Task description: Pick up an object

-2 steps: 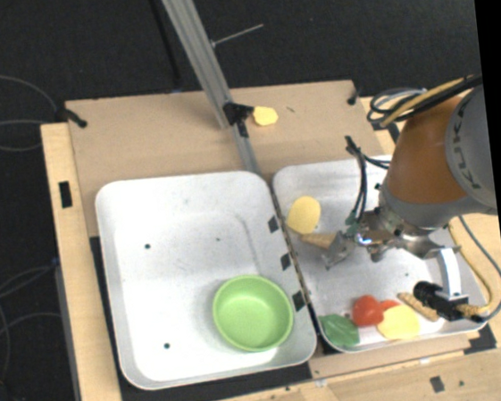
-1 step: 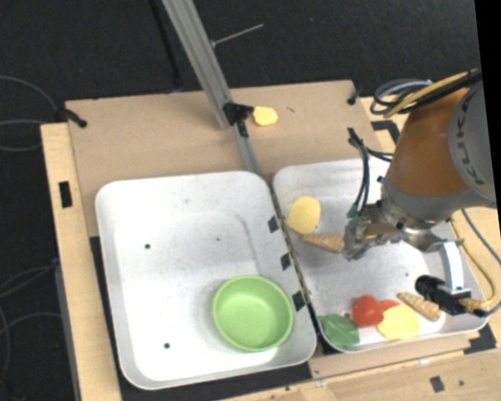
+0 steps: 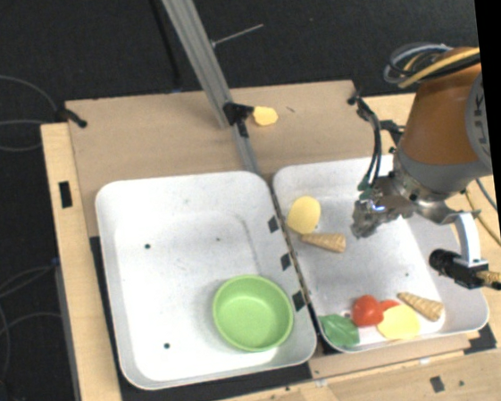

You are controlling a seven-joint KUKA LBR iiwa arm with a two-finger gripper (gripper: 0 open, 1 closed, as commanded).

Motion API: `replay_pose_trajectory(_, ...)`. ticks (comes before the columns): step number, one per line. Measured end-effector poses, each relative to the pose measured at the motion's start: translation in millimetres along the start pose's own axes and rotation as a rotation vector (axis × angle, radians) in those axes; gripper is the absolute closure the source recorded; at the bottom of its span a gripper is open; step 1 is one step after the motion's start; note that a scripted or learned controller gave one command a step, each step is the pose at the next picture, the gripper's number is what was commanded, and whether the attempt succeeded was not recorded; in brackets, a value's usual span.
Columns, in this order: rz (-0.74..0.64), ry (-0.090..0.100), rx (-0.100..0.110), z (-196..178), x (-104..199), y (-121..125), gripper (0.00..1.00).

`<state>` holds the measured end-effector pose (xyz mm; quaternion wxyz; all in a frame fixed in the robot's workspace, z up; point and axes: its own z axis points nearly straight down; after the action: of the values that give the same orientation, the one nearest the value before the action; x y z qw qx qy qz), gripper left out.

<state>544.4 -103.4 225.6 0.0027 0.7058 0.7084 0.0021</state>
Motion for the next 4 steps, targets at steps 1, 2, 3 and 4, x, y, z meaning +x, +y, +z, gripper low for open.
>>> replay_pose_trajectory(1, 0.000, 0.000, -0.002, -64.4, -2.7, 3.7, 1.00)
replay_pose_trajectory(2, -0.003, 0.001, 0.005, -70.4, -2.8, 4.6, 1.00)
replay_pose_trajectory(3, -0.002, 0.001, 0.008, -47.2, 47.7, 8.6, 1.00)
replay_pose_trajectory(4, -0.003, 0.000, 0.006, -39.9, 100.2, 24.5, 1.00)
